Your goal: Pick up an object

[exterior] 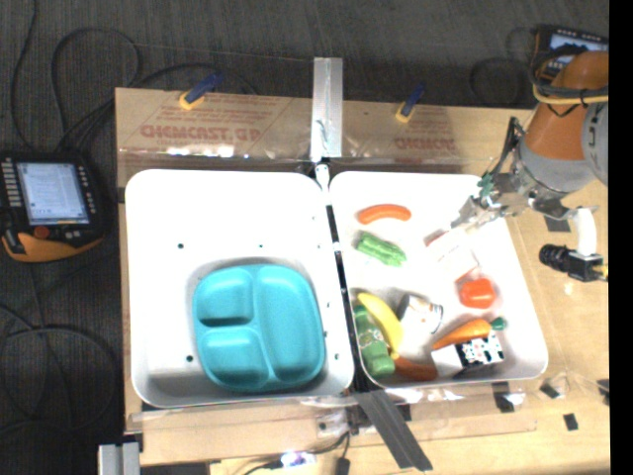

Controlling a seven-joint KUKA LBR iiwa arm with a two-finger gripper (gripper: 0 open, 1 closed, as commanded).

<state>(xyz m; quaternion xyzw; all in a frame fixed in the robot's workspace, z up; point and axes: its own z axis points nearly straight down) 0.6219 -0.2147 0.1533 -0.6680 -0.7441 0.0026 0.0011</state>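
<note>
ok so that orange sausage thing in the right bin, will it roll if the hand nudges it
Probably. The orange sausage looks rounded and smooth, so a sideways nudge may roll it. It lies alone on the flat floor of the right bin, apart from the green piece, so nothing would stop it. It looks like light plastic.

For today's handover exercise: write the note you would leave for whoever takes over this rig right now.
End effector: above the right bin's upper right part, nothing seen held; finger state unclear.
Right bin: orange sausage, green pickle, tomato, banana, carrot and other small items crowded at the near edge.
Left bin: teal divided plate.
Done: nothing picked up.
Left: grasp one object and lift it.
</note>
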